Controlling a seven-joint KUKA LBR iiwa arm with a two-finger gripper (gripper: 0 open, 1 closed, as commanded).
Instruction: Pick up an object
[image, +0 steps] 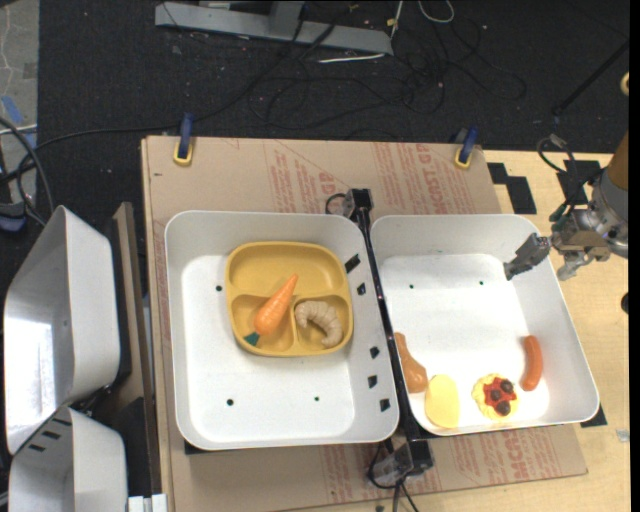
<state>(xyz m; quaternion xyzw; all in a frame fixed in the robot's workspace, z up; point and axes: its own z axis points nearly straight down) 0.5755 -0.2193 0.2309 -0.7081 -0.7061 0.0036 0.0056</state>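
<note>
On the cardboard-topped bench (300, 170), two shallow white plastic bins sit side by side, with the arm off at the right edge.

Biggest stuff first: the left white bin (200, 400) holds a yellow divided plastic plate (285, 262), carrying an orange toy carrot (276, 305) and a pale curled shrimp-like toy (322, 320) in separate compartments. The right white bin (460, 290) has its toys along the near edge: an orange drumstick-shaped piece (408, 364), a pale yellow flat oval piece (442, 400), a small yellow-and-red round toy (497, 394) and an orange-red sausage (531, 361). The grey two-finger gripper (550, 255) hangs over that bin's far right rim, fingers spread apart, nothing between them, well apart from every toy.
</note>
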